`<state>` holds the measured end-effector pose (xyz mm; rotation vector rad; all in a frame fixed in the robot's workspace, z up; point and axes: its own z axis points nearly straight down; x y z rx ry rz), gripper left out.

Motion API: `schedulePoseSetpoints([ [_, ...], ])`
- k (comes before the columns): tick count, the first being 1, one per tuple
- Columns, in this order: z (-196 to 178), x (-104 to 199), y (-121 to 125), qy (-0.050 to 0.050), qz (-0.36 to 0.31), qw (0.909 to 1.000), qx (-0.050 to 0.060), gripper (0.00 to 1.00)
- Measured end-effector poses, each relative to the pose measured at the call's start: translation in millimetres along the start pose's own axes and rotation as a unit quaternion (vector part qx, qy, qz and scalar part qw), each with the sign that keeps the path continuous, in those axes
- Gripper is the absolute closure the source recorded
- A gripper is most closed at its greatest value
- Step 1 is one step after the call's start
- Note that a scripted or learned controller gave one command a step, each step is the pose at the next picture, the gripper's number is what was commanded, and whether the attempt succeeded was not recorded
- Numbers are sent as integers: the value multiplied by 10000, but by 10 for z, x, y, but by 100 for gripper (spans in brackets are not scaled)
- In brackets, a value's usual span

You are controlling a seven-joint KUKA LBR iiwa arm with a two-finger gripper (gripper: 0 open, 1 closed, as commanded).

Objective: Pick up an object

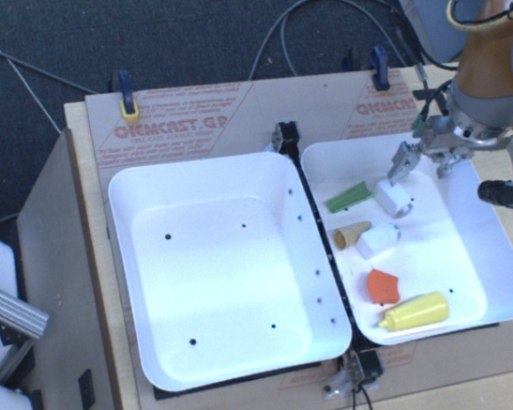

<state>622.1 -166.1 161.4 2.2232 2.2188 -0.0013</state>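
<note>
Right bin (489,242), white block (392,197) just below hand (422,155)

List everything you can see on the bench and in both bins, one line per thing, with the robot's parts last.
left bin: 1, white, left half of the bench
right bin: 1, white, right half of the bench, touching the left bin
green piece: 1, green, upper left of the right bin
cone-shaped piece: 1, tan, just below the green piece
white cylinder: 1, white, upper middle of the right bin
white block: 1, white, middle of the right bin
red piece: 1, red-orange, lower middle of the right bin
yellow bottle: 1, yellow, lying along the near wall of the right bin
clamps: 2, blue and yellow, far edge of the board
gripper: 1, grey, above the right bin's upper right
</note>
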Motion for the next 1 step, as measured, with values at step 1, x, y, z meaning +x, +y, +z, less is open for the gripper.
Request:
schedulePoseSetpoints([
  [1,237,87,268,7,-21,10000,7,0],
])
